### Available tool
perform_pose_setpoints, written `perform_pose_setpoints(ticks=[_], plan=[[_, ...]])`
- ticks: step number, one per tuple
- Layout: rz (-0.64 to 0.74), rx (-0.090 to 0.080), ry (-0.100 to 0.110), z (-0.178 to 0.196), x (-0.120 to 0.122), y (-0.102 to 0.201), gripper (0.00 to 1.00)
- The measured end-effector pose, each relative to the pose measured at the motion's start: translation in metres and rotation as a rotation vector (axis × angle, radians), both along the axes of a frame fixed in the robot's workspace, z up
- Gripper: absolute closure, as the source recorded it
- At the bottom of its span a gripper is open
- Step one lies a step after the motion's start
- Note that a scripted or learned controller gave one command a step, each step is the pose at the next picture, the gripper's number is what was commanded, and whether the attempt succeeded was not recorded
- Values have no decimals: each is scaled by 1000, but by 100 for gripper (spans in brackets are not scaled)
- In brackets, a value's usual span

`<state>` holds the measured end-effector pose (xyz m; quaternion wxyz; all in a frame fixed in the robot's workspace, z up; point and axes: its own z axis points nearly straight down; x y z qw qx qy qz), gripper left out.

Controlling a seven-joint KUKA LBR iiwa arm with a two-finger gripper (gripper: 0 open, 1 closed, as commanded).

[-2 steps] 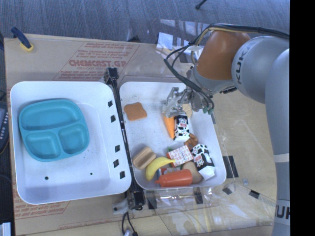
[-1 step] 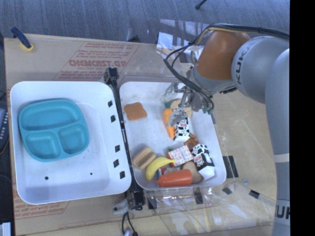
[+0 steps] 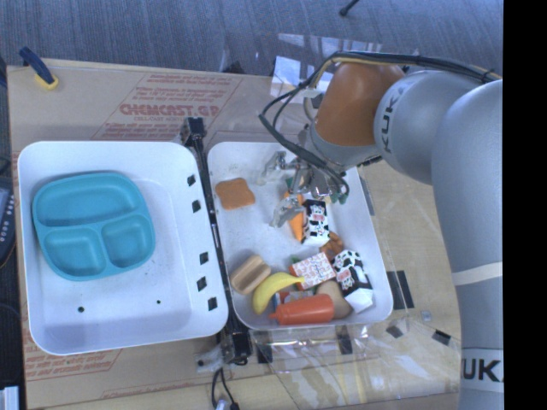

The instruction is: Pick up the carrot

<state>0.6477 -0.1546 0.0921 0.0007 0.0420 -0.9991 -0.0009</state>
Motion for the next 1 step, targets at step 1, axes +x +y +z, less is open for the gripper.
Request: perform_pose_setpoints(ticks=[1], plan=[[158, -2, -2, 0, -52, 6, 0]])
